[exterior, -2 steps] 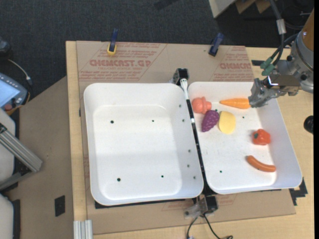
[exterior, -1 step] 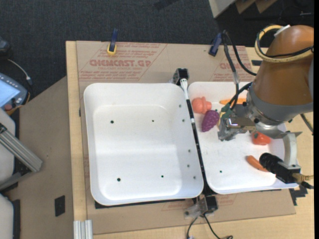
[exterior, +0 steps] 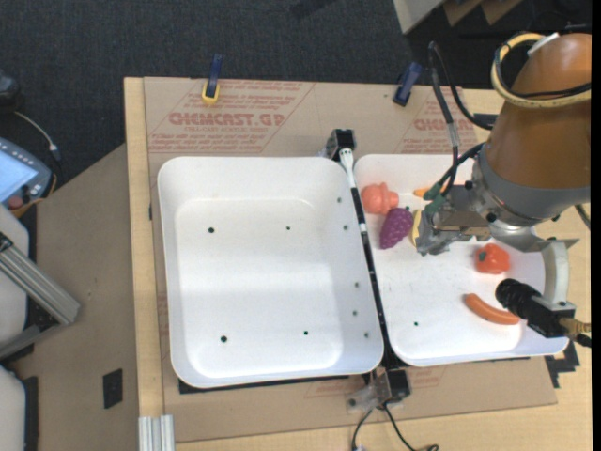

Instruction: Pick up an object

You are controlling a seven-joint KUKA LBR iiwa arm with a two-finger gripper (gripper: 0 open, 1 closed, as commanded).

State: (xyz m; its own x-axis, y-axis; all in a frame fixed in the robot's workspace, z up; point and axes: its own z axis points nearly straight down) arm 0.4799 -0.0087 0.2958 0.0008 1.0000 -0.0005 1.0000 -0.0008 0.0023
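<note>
End effector [exterior: 430, 235] sits low in right bin [exterior: 413, 332], just right of purple grapes [exterior: 395, 225]; its grip state cannot be told. Arm hides part of the bin. Sausage [exterior: 490, 310] lies lower right, tomato [exterior: 492, 258] partly covered.

Red print ran across the brown cardboard sheet [exterior: 246, 111] under the bins, reading roughly "CHEMCAST GP" behind the left bin [exterior: 188, 252]. Smaller lines beneath it were too fine to read. The same red print repeated behind the right bin [exterior: 413, 336], partly hidden.
</note>
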